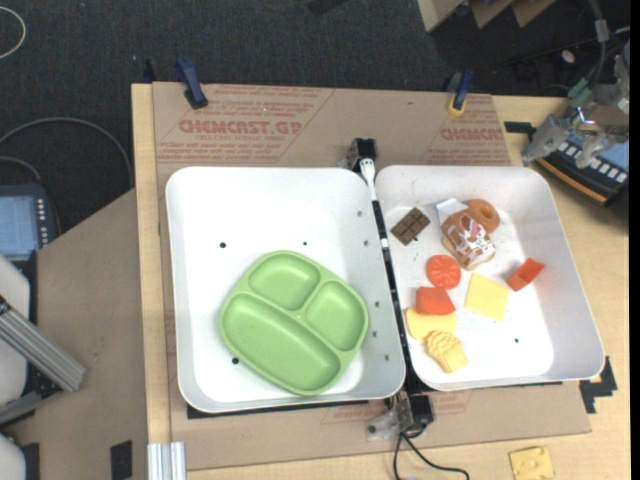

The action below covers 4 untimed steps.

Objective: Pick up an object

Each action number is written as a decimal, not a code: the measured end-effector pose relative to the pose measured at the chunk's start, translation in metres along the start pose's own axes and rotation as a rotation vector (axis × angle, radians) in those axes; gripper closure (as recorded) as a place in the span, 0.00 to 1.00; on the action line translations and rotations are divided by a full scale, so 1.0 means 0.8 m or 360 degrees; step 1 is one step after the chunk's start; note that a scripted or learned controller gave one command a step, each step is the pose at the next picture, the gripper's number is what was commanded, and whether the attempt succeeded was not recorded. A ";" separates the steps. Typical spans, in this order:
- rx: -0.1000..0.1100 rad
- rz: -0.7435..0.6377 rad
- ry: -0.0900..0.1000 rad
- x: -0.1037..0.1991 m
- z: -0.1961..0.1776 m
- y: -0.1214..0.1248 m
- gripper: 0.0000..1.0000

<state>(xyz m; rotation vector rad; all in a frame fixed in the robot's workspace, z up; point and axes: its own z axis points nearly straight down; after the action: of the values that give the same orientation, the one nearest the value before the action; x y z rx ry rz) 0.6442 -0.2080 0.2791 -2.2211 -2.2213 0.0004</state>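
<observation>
Gripper [560,133] parked beyond right bin's [560,363] far right corner, finger state indiscernible; toy food cluster, chocolate bar [409,226] included, lies down-left of it, untouched.

Brown cardboard-covered bench [300,118] with red printed lettering, held at its far edge by a blue clamp [189,81] on the left and a blue-and-yellow clamp [459,90] on the right. Two shallow white plastic bins lie directly on it, touching along their inner rims: left bin [200,228], right bin [560,268]. A small yellow flat piece [529,461] lies on the bench's near right corner, well apart from the bins, and a black cable [420,460] trails off the near edge.
</observation>
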 end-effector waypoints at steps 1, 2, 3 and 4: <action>-0.0016 0.0001 -0.0005 0.091 0.216 -0.003 0.00; -0.0042 0.0001 -0.0014 0.057 0.232 -0.100 0.00; -0.0039 -0.0002 -0.0013 0.032 0.232 -0.143 0.00; -0.0049 -0.0012 -0.0008 0.018 0.232 -0.194 0.00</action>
<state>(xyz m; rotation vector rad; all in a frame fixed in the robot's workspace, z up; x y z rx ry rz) 0.4889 -0.1936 0.0936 -2.2304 -2.2477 -0.0285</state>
